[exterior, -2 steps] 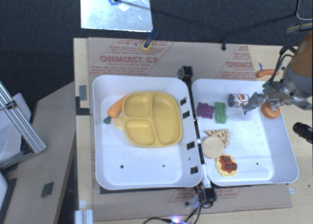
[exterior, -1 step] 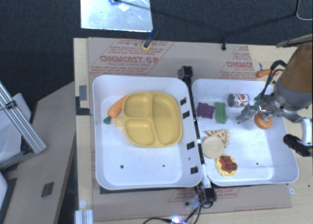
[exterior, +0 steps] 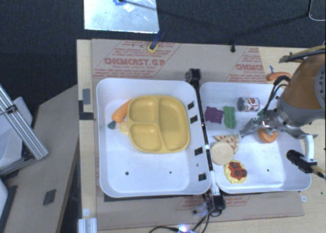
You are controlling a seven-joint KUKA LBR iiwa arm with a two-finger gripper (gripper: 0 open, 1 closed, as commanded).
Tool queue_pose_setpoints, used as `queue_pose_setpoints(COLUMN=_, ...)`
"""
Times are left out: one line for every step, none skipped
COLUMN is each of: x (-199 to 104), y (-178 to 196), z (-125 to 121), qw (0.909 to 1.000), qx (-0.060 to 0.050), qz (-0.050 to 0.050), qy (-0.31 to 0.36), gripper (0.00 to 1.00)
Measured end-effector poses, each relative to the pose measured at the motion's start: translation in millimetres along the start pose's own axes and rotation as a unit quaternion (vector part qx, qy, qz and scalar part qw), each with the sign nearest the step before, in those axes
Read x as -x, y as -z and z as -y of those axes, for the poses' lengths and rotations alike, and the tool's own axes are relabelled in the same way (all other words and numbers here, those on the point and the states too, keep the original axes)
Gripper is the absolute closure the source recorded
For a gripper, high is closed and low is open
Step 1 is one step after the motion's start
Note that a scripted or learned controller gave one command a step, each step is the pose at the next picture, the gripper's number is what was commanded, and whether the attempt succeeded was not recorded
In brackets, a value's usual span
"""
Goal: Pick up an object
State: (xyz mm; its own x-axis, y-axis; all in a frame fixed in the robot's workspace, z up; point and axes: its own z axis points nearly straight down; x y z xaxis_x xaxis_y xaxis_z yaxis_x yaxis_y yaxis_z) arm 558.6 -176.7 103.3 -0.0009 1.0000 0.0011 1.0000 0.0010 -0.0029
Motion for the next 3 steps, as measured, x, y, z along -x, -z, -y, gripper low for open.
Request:
queue_pose_setpoints(x=0, y=-15, z=-3, qw=1.0, qx=0.004, qz=0.001, qy=0.001, gripper=0.0)
queue_pose_setpoints(x=3, y=-2, z=-5, qw=0.9999, qx=0.01, qz=0.006, qy=0.0, gripper=1.0)
queue_pose_setpoints(x=9, y=43, z=-3, qw=1.0, qx=0.004, qz=0.001, qy=0.0, gripper=1.0)
